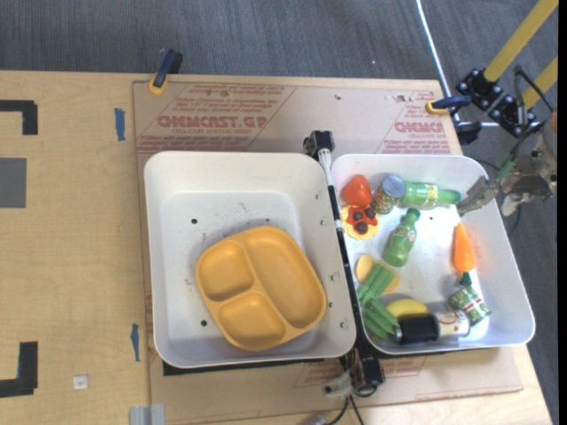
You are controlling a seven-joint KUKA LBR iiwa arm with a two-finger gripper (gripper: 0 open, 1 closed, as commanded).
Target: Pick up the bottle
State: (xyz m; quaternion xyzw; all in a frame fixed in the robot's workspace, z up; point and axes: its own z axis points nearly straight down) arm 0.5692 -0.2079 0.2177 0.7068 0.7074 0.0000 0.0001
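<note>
The right bin (509, 268) holds two green bottles. One (400, 237) lies near the bin's middle with its cap toward the far side. The other (428, 193) lies along the far wall with a yellow label. A dark bottle with a white label (430, 327) lies at the near wall. My gripper (493, 196) hovers at the bin's far right corner, open, with nothing between its fingers. Its left finger (475, 194) points toward the far green bottle's end, a small gap away.
Also in the right bin are an orange carrot (462, 248), a small can (387, 193), a red toy (357, 190), a green can (469, 305), a yellow fruit (407, 308) and green vegetables (376, 282). The left bin (168, 237) holds a yellow divided plate (259, 286).
</note>
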